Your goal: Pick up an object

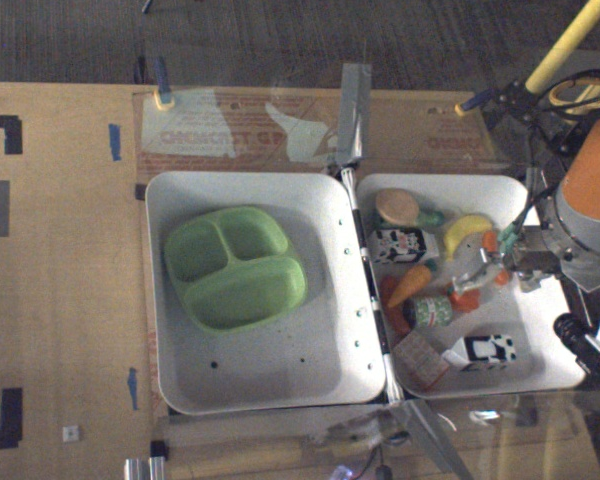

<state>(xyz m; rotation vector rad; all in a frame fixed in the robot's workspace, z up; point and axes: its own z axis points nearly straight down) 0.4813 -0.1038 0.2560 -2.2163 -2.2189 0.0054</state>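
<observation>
- Left bin (180, 368): a green divided plate (235, 268).
- Right bin (540, 368): carrot (410, 285), banana (467, 232), two milk cartons (403, 245), can (432, 313).
- The pincer (477, 271) hangs over the right bin's middle; whether it is wide or narrow, I cannot tell.

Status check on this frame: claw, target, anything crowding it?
Claw low over right bin, nothing seen held. Can, carrot, banana packed close beneath. Green tray alone in left bin.

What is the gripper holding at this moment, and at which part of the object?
It cannot be told. The gripper hangs over the right bin, between the banana and the can, but no object is clearly seen in its grasp.
</observation>
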